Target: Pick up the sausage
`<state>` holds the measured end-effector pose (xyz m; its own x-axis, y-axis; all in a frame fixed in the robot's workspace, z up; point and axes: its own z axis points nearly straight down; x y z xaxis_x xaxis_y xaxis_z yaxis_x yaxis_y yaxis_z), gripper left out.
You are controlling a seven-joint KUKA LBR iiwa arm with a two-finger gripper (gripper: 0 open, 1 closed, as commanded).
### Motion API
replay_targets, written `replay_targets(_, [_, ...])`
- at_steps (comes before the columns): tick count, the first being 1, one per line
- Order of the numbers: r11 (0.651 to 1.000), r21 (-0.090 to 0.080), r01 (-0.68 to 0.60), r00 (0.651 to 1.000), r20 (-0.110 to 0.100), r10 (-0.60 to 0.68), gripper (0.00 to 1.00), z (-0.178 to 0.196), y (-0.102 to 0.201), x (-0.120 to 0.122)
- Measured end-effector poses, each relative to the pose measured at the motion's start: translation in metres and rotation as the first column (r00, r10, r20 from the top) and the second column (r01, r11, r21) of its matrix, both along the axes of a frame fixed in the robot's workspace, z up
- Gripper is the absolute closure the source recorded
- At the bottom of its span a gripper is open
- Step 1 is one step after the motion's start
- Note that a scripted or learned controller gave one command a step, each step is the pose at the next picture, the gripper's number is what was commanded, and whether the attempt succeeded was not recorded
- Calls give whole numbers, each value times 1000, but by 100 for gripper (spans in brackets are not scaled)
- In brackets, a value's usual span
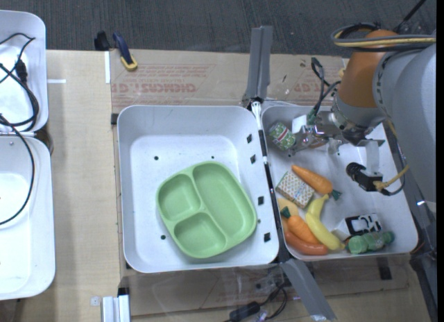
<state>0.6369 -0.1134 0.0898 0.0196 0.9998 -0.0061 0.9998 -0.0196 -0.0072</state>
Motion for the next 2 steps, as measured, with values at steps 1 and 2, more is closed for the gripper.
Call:
replay_targets(1, [1000,7,2,1000,-14,-2,0,0,-9,18])
replay_targets(2, [1000,1,-1,1000,-24,1,100,8,-11,16])
